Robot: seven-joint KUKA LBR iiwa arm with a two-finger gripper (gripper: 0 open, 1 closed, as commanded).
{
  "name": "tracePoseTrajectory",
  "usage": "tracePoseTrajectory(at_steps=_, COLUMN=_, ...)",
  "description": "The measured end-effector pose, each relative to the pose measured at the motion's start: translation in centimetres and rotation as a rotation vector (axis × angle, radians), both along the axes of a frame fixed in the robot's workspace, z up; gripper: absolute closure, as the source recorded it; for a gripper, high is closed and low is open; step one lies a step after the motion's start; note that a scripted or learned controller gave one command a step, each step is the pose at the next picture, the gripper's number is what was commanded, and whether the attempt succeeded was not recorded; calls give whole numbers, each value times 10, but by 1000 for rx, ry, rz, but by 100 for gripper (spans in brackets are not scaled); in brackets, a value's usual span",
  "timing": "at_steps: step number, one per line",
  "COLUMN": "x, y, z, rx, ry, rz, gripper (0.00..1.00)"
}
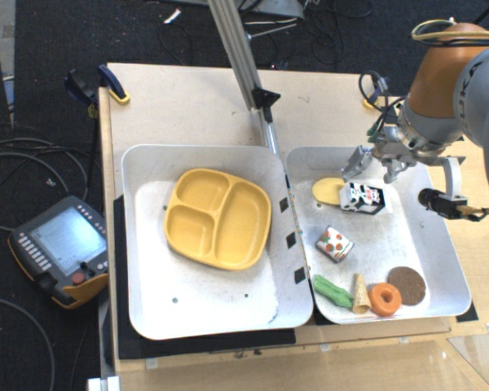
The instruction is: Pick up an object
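**Hand above right bin, fingers spread, nothing grasped**

Arm [452, 80]: enters from 3 o'clock, grey with orange band, wrist tilted down toward the right bin [440, 259].

Hand [375, 163]: poised over the bin's 12 o'clock area. Released state, two fingers [357, 163] splayed apart with nothing between them. Positioned just above the black-and-white box [365, 197], at its 12 o'clock; contact with the box cannot be determined.

Right bin contents:
- Yellow disc [328, 191]: at 9 o'clock of the black-and-white box, touching or just beside it.
- Red-and-white can [335, 243]: near bin centre, lying tilted, at 7 o'clock of the box.
- Green piece [332, 291]: at the bin's 7 o'clock, lying flat.
- Cone [359, 293]: just beside the green piece, at its 3 o'clock.
- Orange ring [385, 298]: touching or just beside the cone, at its 3 o'clock.
- Brown disc [407, 284]: at 1 o'clock of the ring, just beside it.

Left bin [147, 300]: holds a yellow tray [218, 217] with three compartments, set slightly toward the bin's 12 o'clock.

Tabletop [187, 104]: both bins side by side, edges meeting along the middle. Grey pole [236, 43] slanting in from 12 o'clock, ending at the junction of the bins.

Floor at 9 o'clock: pendant [61, 251] with screen, cables around it.
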State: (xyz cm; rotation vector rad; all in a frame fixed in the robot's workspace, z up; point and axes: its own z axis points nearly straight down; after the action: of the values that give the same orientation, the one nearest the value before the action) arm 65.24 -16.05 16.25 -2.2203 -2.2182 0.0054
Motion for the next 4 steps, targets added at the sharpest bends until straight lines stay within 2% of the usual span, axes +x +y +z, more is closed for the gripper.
tracePoseTrajectory(at_steps=1, x=-1, y=-6, z=-48, rx=-14, ry=-28, rz=1, gripper=0)
tracePoseTrajectory(at_steps=2, x=0, y=-6, z=-66, rx=-3, ry=-9, rz=2, gripper=0)
tracePoseTrajectory(at_steps=3, x=0, y=-6, z=-55, rx=-3, ry=-10, rz=2, gripper=100)
tracePoseTrajectory(at_steps=4, x=1, y=-1, z=-11, rx=-1, ry=-10, rz=3, gripper=100)
